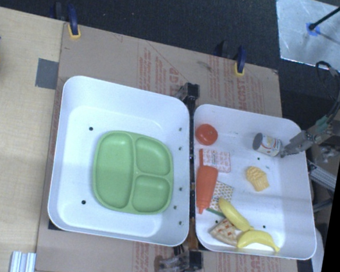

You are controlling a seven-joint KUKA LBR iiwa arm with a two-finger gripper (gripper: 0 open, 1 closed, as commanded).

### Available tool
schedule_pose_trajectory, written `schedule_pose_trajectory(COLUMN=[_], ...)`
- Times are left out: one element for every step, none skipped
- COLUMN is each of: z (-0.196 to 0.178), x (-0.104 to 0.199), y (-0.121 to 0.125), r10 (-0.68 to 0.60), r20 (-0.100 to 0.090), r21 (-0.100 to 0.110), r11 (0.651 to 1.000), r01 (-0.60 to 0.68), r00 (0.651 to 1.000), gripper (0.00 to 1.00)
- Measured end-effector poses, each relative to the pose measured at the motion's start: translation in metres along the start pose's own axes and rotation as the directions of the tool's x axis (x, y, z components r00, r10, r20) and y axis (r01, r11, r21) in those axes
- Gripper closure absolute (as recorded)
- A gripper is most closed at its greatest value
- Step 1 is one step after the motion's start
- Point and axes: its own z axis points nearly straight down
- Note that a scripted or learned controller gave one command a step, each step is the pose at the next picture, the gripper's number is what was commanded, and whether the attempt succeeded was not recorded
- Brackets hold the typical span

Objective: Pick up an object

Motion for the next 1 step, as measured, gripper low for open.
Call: schedule_pose_trajectory(z=[0.0857], x=[0.0065], y=[0.0772], r10=[-0.001], r20=[0.001], r21=[0.001], r11=[1.0], r01=[0.001], r00=[1.0], gripper=[0.0])
